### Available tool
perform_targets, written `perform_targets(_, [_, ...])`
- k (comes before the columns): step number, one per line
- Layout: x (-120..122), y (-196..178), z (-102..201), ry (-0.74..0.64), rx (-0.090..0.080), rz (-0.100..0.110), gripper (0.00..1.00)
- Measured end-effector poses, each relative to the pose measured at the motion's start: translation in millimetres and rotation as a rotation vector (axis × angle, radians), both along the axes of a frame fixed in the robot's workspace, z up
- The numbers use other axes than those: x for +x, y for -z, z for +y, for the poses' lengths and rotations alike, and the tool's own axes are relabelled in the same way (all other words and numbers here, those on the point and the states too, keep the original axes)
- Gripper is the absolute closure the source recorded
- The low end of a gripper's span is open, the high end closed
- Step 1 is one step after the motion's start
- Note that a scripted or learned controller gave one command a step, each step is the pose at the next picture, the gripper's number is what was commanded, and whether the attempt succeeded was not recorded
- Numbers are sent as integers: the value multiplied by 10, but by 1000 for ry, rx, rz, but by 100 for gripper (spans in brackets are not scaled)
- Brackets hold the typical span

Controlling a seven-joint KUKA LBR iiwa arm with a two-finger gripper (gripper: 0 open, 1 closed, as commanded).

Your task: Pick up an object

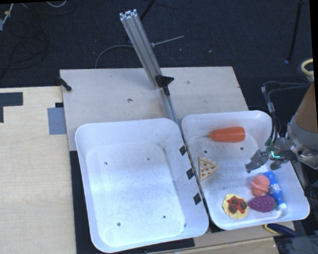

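The right bin [194, 128] holds several toy foods. An orange carrot-like piece [227, 134] lies near its far wall. A pizza slice [206, 168] sits by the left wall. Toward the front right are a pink-red fruit [259, 184], a blue bottle-shaped piece [275, 190], a purple grape bunch [262, 203] and a round yellow tart with red topping [235, 206]. My gripper [265, 164] hangs over the bin's right side, just above the pink-red fruit and the blue piece. Its fingers stand open with nothing between them.
The left bin [94, 139] sits beside the right one, with black clips [190, 173] along their shared edge. A slanted metal bar [145, 51] rises from behind the bins. Light wooden bench surface [27, 187] lies to the left.
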State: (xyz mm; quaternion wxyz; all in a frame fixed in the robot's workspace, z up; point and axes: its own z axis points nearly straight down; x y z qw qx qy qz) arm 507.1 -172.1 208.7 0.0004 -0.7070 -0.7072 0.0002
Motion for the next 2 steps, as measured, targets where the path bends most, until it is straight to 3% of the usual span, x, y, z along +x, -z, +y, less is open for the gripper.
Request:
perform_targets(1, [0, 0, 0, 0, 0, 0, 0])
perform_targets(2, [-93, 555, -48, 0, 1, 4, 0])
